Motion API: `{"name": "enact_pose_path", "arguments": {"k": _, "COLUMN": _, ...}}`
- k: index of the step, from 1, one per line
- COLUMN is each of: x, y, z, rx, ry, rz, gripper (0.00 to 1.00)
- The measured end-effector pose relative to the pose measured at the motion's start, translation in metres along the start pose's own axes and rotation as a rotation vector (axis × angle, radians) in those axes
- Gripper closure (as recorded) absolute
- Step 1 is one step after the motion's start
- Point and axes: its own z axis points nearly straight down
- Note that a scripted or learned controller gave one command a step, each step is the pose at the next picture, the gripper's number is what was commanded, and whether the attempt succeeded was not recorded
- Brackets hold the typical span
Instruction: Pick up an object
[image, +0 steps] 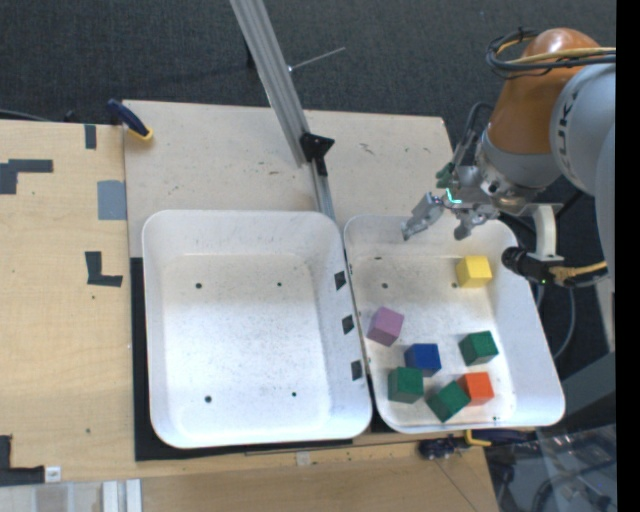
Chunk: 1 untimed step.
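Observation:
My gripper (438, 225) hangs over the back edge of the right bin (535, 395), its two grey fingers spread apart and open with nothing between them. A yellow cube (474, 270) lies just below and to the right of it, apart from the fingers. Nearer the front lie a pink cube (386, 325), a blue cube (423, 357), an orange cube (478, 386) and three green cubes (478, 346), (406, 384), (448, 400).
The left bin (165, 300) sits beside the right one, sharing a raised rim in the middle. A grey metal bar (285, 90) slants down from the top to the bins' junction. A blue and yellow clamp (130, 118) lies at the bench's back left.

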Motion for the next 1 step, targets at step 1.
{"name": "enact_pose_path", "arguments": {"k": 1, "x": 0.0, "y": 0.0009, "z": -0.0029, "rx": -0.005, "ry": -0.001, "rz": -0.001, "gripper": 0.0}}
